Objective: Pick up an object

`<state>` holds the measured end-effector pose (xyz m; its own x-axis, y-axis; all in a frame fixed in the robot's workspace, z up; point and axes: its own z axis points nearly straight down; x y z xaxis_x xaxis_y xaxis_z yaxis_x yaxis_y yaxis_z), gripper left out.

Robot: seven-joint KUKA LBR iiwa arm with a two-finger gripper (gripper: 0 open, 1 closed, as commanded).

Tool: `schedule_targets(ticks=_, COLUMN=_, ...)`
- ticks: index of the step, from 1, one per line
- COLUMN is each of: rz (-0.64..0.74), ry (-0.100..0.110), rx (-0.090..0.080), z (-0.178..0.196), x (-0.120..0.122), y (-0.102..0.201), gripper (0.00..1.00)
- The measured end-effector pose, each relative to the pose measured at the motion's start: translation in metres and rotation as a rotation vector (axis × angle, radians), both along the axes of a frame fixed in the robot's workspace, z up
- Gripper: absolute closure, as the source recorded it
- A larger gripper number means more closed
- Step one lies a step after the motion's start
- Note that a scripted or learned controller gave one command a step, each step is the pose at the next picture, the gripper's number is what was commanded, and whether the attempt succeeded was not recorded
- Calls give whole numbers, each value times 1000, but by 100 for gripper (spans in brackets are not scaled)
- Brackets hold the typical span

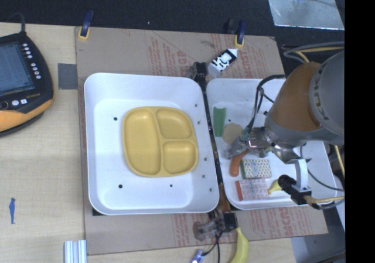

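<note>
Gripper [239,149] low in right bin [328,156], finger spread indiscernible; carrot [235,166] just beneath, green block [219,120] beyond, presumably lining up a pick.

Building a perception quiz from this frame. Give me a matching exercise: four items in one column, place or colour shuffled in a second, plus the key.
Column 1
1. yellow divided plate
2. green flat piece
3. teach pendant
4. banana

Column 2
A. on the cardboard past the bins' near edge
B. in the left bin
C. on the bench at the view's far left
D. in the right bin, by the wall shared with the left bin

Pairs: 1-B, 2-D, 3-C, 4-A
</note>
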<state>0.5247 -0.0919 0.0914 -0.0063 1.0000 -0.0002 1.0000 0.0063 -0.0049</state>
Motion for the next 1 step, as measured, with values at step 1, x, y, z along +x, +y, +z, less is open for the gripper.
schedule_targets(ticks=1, rz=-4, ry=-3, rx=0, z=78, x=11, y=-45, gripper=0)
